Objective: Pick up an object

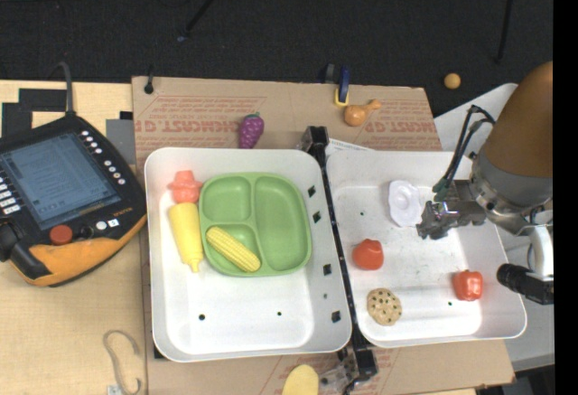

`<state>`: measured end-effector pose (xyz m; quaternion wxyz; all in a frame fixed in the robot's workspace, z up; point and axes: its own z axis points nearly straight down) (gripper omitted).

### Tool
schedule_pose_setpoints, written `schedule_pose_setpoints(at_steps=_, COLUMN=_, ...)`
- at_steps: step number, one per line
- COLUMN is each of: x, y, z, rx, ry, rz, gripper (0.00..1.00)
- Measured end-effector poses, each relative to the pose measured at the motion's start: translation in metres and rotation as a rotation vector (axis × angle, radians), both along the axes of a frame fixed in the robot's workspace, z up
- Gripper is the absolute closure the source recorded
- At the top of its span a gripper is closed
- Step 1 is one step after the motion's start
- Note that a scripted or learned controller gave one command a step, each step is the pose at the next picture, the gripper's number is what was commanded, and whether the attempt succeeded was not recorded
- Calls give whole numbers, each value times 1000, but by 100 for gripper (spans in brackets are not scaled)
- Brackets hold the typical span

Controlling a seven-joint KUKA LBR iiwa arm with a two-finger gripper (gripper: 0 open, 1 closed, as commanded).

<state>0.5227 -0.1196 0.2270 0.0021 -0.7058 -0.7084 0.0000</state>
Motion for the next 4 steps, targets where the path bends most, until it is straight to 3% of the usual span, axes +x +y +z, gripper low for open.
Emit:
schedule_pose_setpoints(at_steps=2, x=-2, y=103, z=-13, rx=-1, ry=1, rz=-1, gripper=100)
schedule_pose_setpoints(at_steps=3, x=-22, y=158, z=1, rx=-1, ry=1, rz=-1, gripper=100)
schedule_pose_setpoints(at_steps=4, x=-24, y=186, z=-11, rx=-3, ry=3, rz=-4, gripper=100)
